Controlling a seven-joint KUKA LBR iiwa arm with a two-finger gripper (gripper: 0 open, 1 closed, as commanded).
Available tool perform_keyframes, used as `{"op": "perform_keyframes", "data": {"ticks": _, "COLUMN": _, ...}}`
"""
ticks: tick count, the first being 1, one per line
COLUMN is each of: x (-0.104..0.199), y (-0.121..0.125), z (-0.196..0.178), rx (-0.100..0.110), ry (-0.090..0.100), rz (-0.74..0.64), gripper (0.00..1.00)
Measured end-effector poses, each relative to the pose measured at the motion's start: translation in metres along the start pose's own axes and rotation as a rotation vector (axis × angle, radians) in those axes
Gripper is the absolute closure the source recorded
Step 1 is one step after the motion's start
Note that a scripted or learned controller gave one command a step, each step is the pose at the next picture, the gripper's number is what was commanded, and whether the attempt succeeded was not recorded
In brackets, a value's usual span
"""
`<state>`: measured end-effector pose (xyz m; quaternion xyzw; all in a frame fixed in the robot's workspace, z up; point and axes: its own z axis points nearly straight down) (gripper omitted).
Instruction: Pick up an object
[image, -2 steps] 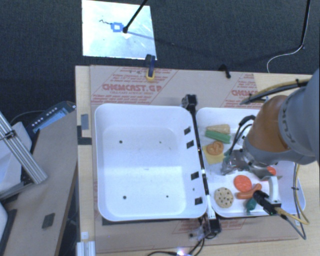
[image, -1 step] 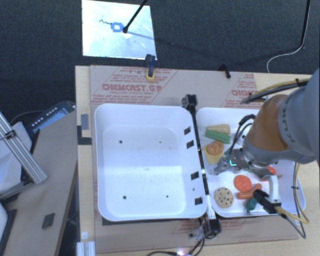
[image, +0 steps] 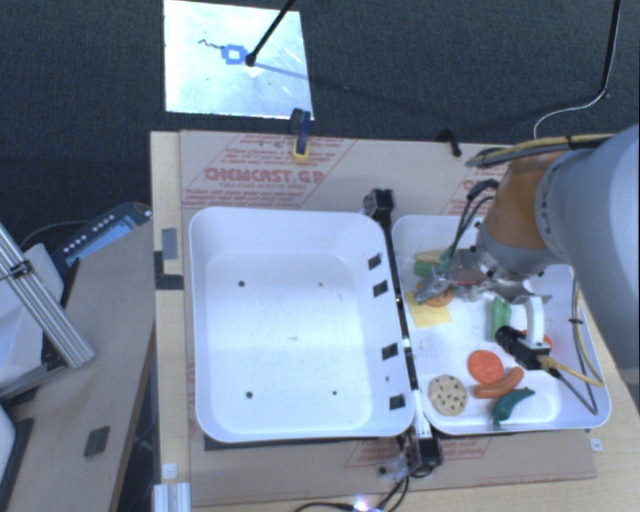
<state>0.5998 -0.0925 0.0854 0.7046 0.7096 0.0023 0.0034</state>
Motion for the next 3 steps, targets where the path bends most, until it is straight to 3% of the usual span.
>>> {"op": "perform_keyframes", "data": {"ticks": 1, "x": -0.070, "y": -0.016, "z": 0.000, "rx": 0.007, "ry": -0.002, "rz": 0.011, "gripper": 0.00}}
{"op": "perform_keyframes", "data": {"ticks": 2, "x": -0.052, "y": 0.013, "z": 0.000, "rx": 0.003, "ry": 0.001, "rz": 0.001, "gripper": 0.00}}
{"op": "perform_keyframes", "data": {"ticks": 3, "x": -0.073, "y": 0.060, "z": 0.004, "rx": 0.066, "ry": 0.021, "rz": 0.010, "gripper": 0.00}}
